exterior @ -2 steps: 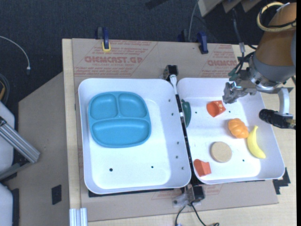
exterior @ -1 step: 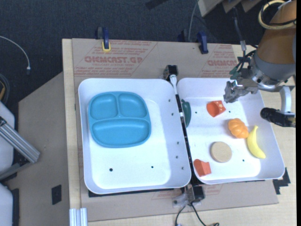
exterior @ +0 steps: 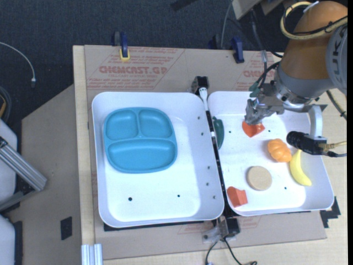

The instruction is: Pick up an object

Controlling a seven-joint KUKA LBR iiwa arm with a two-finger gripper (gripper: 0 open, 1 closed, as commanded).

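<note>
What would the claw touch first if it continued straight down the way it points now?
Most likely the red piece just beneath the claw in the right bin. Depth is unclear from this slanted view, so it may already touch it.

Bright, even light from above; the white bins (exterior: 157, 208) shine, shadows are soft, and everything looks a little fuzzy.

Dark carpet (exterior: 83, 15) around brown bench (exterior: 88, 70)
</note>
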